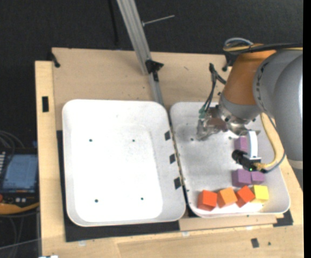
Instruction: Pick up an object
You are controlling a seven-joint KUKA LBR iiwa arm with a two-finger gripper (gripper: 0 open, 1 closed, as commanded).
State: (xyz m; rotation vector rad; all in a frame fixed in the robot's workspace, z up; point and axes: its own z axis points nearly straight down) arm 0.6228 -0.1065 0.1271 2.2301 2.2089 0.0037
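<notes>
The gripper [205, 127] hangs over the upper left part of the right bin [198, 160], close to that bin's left wall, with bare white floor beneath it; whether it is open or closed cannot be told from this angle, and no block shows at its tip. Above it the wrist widens into the orange band [240, 85], and the grey arm [282, 98] runs off to the right, with cables looping along its side. Just right of the gripper, partly under the wrist, a purple block [242, 143] lies beside a white part with a black fitting. Below that, near the bin's right side, a second purple block [246, 177] sits. Along the near edge of the right bin a row of blocks lies close together: a red-orange block [207, 199] at the left, an orange block [227, 196] next to it, a red block [245, 194] touching or nearly touching that one, and a yellow block [261, 192] at the right end, just below the second purple block. All the blocks are well apart from the gripper. The left bin [118, 160] sits beside the right one, their walls meeting at a seam with small black clips. Both bins rest on the bench [91, 69]. A metal rail [136, 34] slants down from the top to the bins' seam. At the far left, off the bench, a pendant with a blue screen [18, 175] lies among cables.
</notes>
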